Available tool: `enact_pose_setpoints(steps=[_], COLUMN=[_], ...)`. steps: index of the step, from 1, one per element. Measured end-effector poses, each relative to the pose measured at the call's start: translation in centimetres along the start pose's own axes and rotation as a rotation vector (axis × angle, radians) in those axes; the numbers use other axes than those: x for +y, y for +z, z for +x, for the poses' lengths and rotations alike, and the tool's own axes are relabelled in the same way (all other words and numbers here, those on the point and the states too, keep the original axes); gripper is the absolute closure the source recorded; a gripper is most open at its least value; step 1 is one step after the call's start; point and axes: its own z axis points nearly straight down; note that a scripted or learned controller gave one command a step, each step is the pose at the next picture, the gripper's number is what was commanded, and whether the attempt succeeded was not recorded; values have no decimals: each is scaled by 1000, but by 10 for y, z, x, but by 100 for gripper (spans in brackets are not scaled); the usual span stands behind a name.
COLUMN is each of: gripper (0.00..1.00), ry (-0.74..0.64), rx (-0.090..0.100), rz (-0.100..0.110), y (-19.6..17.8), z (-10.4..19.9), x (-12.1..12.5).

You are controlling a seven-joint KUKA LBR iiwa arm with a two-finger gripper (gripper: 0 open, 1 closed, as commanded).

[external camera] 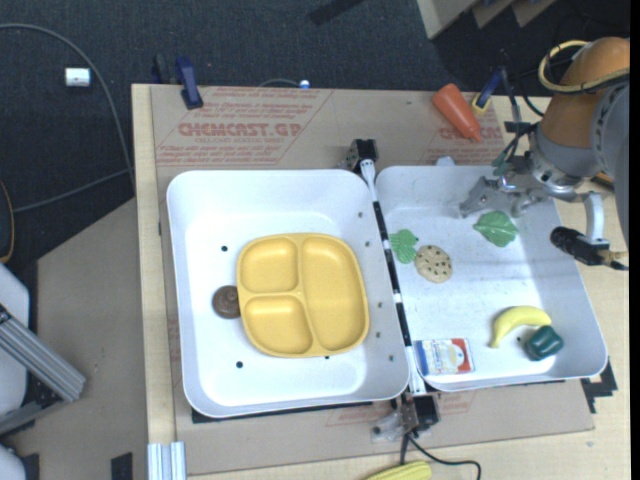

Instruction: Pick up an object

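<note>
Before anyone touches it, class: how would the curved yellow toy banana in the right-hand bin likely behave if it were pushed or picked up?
The curved yellow toy banana looks smooth and plastic-like, so probably stiff, light and a bit slippery. Its curved shape suggests it would pivot or spin rather than slide straight. It touches a small dark green object, which would likely shift too.

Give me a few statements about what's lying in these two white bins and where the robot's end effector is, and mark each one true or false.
1. The yellow divided plate lies in the left bin. True.
2. The banana lies on the plate. False: it lies in the right bin, beside a dark green object.
3. The cookie sits in the right bin near the divider. True.
4. The end effector hangs over the left bin. False: it is over the right bin's far end, by a green leaf-like piece.
5. A brown round object sits against the plate's left edge. True.
</note>
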Motion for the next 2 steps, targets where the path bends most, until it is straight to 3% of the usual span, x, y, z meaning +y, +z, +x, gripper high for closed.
enact_pose_setpoints(steps=[1, 2], gripper=[0, 0], ry=[2, -1], rx=[-2, 4], rz=[-2, -2], y=[-10, -1], z=[9, -10], x=[-23, -59])
